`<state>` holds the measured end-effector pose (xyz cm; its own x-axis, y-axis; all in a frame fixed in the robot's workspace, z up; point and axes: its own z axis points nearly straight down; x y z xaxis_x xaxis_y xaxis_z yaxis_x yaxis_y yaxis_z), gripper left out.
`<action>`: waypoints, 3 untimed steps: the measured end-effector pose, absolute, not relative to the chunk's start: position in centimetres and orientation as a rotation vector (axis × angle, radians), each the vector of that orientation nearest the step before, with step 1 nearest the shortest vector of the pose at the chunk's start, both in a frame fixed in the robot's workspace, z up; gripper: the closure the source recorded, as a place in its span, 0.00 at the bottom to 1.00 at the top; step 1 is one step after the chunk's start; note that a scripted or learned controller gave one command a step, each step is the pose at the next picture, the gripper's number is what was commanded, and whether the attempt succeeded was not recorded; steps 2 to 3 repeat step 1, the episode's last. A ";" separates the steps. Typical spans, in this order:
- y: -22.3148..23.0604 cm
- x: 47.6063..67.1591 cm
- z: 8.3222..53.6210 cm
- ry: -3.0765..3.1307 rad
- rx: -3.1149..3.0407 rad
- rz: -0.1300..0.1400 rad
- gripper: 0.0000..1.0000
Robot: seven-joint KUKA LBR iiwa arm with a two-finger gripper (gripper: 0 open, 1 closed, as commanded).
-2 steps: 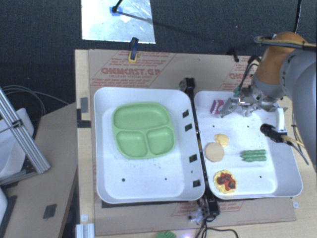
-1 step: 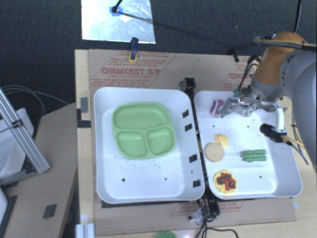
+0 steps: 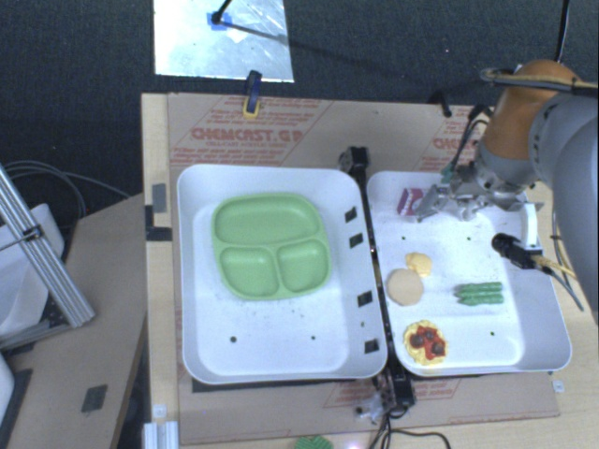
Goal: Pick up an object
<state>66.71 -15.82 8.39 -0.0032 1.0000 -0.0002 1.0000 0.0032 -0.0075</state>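
The gripper [image 3: 447, 197] is hovering low over the right bin [image 3: 538, 335] beside a pink packet [image 3: 409, 200]; its grip state cannot be told. A green bean bundle [image 3: 479, 294] is lying with its long axis running left to right.

Green divided plate [image 3: 271, 245] in left white bin [image 3: 201, 325]; foil sheet [image 3: 222, 26] beyond the desk [image 3: 281, 129]; yellow clamp [image 3: 252, 94] at its edge.

Two white bins: left bin [image 3: 201, 344], right bin [image 3: 538, 340]; one green divided plate [image 3: 271, 246] in left bin; in right bin: one pink packet [image 3: 409, 200], one yellow piece [image 3: 420, 265], one tan round [image 3: 405, 287], one green bean bunch [image 3: 479, 294], one small pizza [image 3: 426, 340].
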 end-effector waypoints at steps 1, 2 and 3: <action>-15.2 66.7 8.4 -2.224 -2.214 0.010 0.00; -15.2 66.7 8.4 -2.224 -2.214 0.010 0.00; -15.2 66.7 8.4 -2.224 -2.214 0.010 0.00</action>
